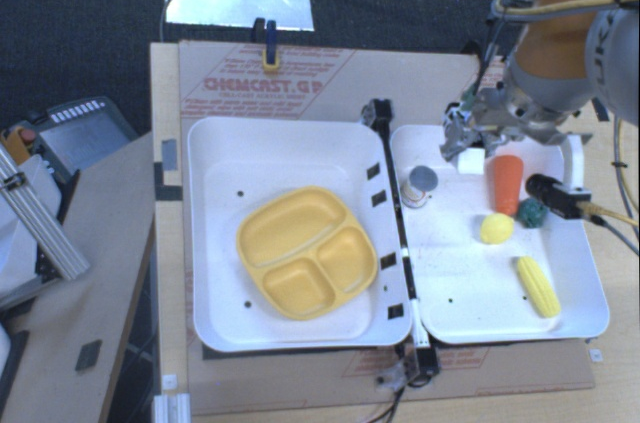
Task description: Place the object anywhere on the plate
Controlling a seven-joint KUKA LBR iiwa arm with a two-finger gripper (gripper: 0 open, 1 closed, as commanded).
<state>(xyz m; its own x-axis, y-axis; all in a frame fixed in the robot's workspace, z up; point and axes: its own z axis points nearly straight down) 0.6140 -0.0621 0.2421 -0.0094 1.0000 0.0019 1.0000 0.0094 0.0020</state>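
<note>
Two white bins (215, 146) sit on a cardboard sheet (300, 81). Yellow clamp (270, 51) at frame top centre. Control pendant (75, 136) and aluminium rail (40, 221) at left edge.

- The bench (300, 76) is seen from one fixed camera set above it.
- Both bins, left (210, 241) and right (580, 306), are viewed downward at a slant, from moderately near.

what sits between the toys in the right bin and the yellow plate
Only the two bins' touching walls, with black clips along them. The carrot, lemon and corn lie in the right bin; the plate lies in the left one, nothing on it.
</note>
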